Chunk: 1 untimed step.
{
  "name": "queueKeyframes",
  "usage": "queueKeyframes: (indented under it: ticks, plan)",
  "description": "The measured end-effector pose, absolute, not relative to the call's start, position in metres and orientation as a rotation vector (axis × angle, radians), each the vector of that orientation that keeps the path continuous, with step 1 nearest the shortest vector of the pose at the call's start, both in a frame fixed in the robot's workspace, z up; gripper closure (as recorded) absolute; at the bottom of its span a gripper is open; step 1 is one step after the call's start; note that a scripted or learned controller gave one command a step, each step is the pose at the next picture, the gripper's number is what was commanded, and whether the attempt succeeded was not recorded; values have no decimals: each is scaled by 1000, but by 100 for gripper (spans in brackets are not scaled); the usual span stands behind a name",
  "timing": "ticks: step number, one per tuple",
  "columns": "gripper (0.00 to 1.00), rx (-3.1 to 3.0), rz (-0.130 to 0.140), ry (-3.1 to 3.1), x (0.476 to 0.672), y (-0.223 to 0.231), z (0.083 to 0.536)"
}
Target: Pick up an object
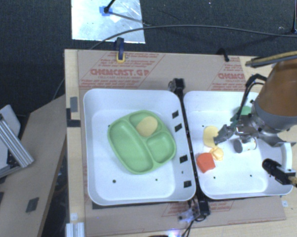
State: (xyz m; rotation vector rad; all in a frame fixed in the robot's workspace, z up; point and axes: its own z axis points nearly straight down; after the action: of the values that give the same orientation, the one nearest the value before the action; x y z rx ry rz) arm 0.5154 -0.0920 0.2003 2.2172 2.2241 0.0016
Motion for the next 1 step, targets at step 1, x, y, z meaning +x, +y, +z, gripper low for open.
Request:
queueKeyframes:
  ticks: [1]
  plan:
    - [0, 2221, -2, 2224, 523, -99, 146]
